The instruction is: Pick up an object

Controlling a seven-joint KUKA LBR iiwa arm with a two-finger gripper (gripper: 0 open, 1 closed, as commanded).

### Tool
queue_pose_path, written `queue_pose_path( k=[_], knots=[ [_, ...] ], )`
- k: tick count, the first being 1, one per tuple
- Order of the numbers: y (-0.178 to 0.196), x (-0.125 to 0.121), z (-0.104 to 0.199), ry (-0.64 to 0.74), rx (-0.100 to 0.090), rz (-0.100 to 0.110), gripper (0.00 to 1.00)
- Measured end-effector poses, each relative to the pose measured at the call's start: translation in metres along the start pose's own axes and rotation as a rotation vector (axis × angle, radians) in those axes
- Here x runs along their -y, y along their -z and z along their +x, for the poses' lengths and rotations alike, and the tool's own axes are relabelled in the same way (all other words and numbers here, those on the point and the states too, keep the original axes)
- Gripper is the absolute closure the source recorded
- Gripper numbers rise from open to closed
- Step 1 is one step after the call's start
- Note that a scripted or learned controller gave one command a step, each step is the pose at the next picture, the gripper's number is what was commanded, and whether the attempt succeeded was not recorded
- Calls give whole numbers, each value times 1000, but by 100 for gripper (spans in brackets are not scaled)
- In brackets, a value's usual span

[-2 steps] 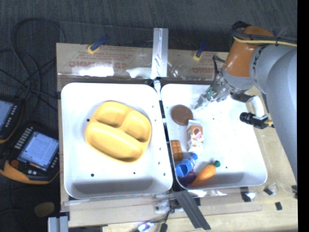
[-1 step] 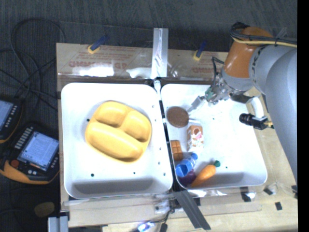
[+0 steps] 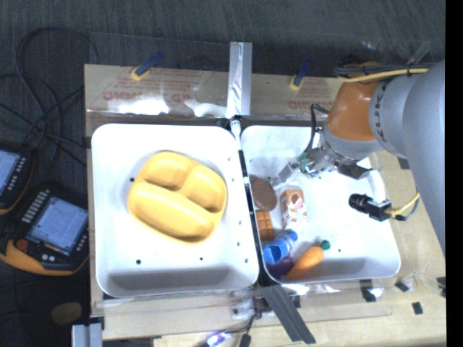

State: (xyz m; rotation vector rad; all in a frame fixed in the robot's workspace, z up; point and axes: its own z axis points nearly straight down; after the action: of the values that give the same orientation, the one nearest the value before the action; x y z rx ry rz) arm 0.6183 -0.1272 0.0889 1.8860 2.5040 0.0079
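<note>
Bench on dark carpet; two white bins side by side. Left bin [image 3: 108,266]: yellow bread-shaped toy [image 3: 177,195]. Right bin [image 3: 376,262]: gripper [image 3: 307,163] at its upper middle, finger state unclear; small carton [image 3: 294,205] lies just below-left of gripper, apart from it; carrot [image 3: 307,259], blue bottle [image 3: 278,249] along front-left.

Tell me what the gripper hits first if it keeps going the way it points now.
The gripper angles down toward the left side of the right bin. Its line probably meets the brown oval object first, possibly the small carton beside it; depth is unclear.
</note>
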Motion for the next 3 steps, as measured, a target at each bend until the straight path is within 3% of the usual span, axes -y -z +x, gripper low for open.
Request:
queue_pose_path(
  k=[1,2,3],
  knots=[
    [7,4,-12,-84,-5,8,0],
    [1,26,34,-563,3,-2,0],
    [11,24,35,-562,0,-3,100]
  ],
)
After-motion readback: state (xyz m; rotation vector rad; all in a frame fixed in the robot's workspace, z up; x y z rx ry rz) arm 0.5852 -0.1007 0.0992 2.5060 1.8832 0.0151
